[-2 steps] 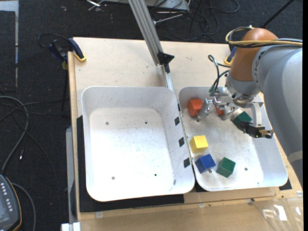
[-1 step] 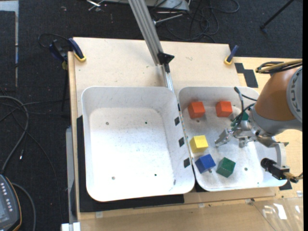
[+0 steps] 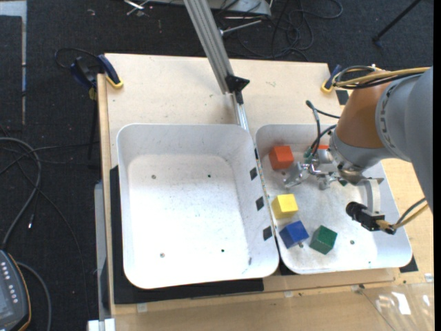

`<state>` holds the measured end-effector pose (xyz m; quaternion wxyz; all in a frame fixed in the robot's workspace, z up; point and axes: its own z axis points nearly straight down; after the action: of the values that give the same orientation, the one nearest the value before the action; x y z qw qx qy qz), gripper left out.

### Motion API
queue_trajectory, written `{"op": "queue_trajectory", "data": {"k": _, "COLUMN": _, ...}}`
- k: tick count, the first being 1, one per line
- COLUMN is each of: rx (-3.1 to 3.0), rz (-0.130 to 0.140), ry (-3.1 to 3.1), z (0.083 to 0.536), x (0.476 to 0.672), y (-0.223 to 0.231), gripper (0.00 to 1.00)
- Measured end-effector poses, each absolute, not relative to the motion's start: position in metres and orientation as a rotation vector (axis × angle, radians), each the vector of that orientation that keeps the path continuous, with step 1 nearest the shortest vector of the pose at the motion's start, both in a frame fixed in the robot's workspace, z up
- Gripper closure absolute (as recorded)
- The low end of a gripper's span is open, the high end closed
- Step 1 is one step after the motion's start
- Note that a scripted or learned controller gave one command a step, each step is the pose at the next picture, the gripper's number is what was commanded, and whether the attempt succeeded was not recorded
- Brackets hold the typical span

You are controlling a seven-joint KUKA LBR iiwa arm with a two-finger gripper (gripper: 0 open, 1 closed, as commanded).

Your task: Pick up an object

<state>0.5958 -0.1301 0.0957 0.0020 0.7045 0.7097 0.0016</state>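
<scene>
The setting is a robotics laboratory or test cell. Indicators: a plywood bench (image 3: 207, 88) carrying two white bins (image 3: 138, 143) on a dark carpeted floor (image 3: 48, 19), loose cables (image 3: 27, 164) running across that floor, yellow-handled clamps (image 3: 110, 74) at the bench corners, and an aluminium extrusion post (image 3: 210, 40) rising from the bench. A grey industrial arm (image 3: 386, 123) with exposed wiring reaches over the right bin.

A pale wooden worktop (image 3: 179, 88) is carrying 2 white bins: the left bin (image 3: 182, 205) and the right bin (image 3: 386, 250), sitting side by side. A slanted aluminium rail (image 3: 210, 36) is leaning over them. Black cables (image 3: 27, 164) are trailing across the dark floor.
</scene>
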Motion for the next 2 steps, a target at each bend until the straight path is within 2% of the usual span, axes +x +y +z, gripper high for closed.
{"op": "queue_trajectory", "data": {"k": 1, "rx": 2.214, "rz": 0.002, "ry": 2.228, "z": 0.095, "x": 0.603, "y": -0.098, "gripper": 0.00}}
{"op": "queue_trajectory", "data": {"k": 2, "rx": 2.208, "rz": 0.012, "ry": 2.221, "z": 0.201, "x": 0.653, "y": -0.073, "gripper": 0.00}}
